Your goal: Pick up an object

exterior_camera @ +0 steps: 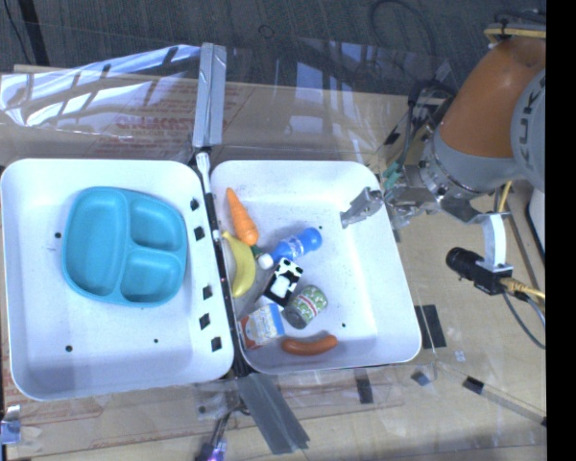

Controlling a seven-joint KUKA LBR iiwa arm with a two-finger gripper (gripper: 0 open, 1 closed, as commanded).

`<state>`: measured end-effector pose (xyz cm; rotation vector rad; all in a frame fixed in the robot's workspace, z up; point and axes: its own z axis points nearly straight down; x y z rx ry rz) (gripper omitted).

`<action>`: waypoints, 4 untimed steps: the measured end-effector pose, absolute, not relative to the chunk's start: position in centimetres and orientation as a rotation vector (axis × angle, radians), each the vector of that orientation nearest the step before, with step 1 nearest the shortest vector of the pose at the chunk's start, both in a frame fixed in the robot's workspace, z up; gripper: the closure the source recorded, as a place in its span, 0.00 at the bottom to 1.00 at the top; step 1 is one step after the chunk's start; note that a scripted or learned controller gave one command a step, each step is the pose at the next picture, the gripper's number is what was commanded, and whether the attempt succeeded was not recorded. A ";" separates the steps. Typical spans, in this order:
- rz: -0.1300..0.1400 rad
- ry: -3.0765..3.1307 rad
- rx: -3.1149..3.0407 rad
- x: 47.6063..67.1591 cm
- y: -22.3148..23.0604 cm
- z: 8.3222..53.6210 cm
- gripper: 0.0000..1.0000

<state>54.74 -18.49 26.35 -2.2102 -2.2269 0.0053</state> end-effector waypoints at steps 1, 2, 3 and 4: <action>-0.008 -2.244 -2.203 55.9 -13.8 10.8 0.00; -0.009 -2.400 -2.038 48.0 -15.5 9.6 0.00; 0.003 -2.411 -2.009 56.4 -10.9 9.1 0.00; 0.001 -2.466 -1.944 62.9 -11.2 9.2 0.00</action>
